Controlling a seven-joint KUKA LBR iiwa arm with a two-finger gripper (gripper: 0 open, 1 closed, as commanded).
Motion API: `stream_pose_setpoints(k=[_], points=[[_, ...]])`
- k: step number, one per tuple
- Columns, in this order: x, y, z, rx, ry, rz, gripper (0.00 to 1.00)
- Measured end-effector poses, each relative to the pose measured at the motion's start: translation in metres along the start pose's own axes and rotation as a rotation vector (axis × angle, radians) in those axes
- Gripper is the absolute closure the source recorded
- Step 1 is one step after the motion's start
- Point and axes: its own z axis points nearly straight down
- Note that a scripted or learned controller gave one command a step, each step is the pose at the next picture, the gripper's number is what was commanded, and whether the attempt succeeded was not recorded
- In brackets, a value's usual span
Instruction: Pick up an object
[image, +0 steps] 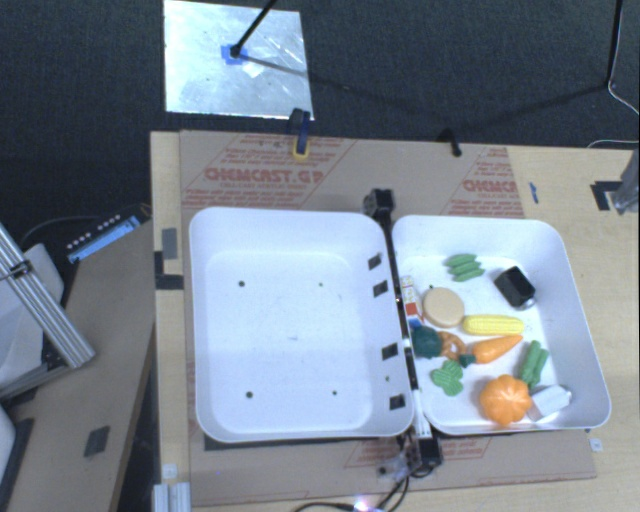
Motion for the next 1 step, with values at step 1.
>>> stream_pose_setpoints(k=[1], points=[[-0.0152,0.0722,0.0016,-0.002,-0.003,0.003,1.00]])
